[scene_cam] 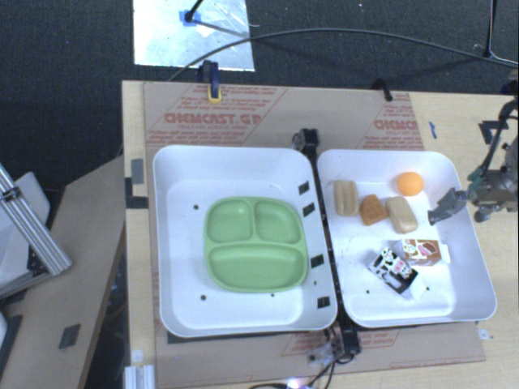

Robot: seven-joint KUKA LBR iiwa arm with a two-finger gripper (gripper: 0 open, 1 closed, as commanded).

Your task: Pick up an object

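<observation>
A small orange ball (pixel 410 184), likely light, smooth and prone to rolling, lies in the right bin (pixel 470 298) near its far edge, best pinched across its middle; the hand (pixel 448 205) hovers nearby, its spread unreadable.

The bench (pixel 268 108) bears two white bins (pixel 182 217) side by side.

Dark carpet floor (pixel 65 71), wooden bench (pixel 89 241), foil sheet (pixel 190 23)
</observation>
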